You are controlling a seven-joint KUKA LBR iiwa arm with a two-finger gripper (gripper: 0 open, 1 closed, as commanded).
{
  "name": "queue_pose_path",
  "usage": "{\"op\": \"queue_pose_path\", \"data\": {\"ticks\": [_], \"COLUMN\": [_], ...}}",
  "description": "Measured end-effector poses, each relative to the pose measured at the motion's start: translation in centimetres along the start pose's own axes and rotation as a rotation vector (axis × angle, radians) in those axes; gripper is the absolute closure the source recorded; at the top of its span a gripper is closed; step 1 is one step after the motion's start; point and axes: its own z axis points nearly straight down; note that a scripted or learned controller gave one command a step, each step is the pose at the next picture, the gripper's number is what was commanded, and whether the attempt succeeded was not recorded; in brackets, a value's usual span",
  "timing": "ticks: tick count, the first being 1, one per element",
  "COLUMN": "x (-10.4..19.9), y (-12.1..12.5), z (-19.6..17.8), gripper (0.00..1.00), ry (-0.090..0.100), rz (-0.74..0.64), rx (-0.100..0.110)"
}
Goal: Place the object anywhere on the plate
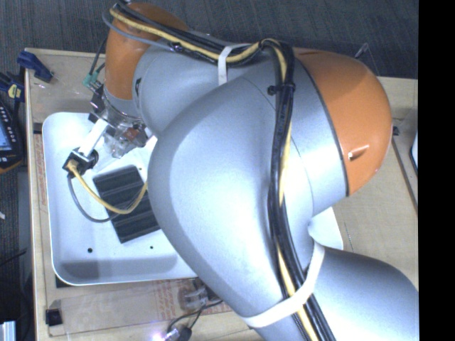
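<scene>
My gripper [128, 204] hangs low over the left white bin [60, 247], near that bin's middle, seen from above as black ribbed blocks. A yellow cable [89, 197] loops from the wrist across the gripper. The grey arm [234, 190] with its orange band [124, 48] covers the right half of this bin and the ground beyond it. Around the gripper, the bin floor is bare white.
The bin stands on a wooden bench [64, 69]. A blue clamp [32, 64] sits at the bench's far left corner, and a black device [7, 137] lies off its left edge. Loose wires [188, 300] lie in front of the bin.
</scene>
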Motion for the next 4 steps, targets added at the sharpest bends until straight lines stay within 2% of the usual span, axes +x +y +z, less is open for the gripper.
{"op": "queue_pose_path", "data": {"ticks": [1, 2, 3, 4], "x": [-5.0, -10.5, -17.8, -12.6], "y": [6.0, -2.1, -1.4, -11.3], "z": [-4.1, -3.0, -3.9, -3.0], "gripper": [1.00, 1.00, 1.00, 1.00], "ry": [0.005, 0.001, 0.002, 0.004], "rz": [-0.213, -0.259, -0.178, 0.212], "rx": [-0.002, -0.002, -0.002, -0.003]}}
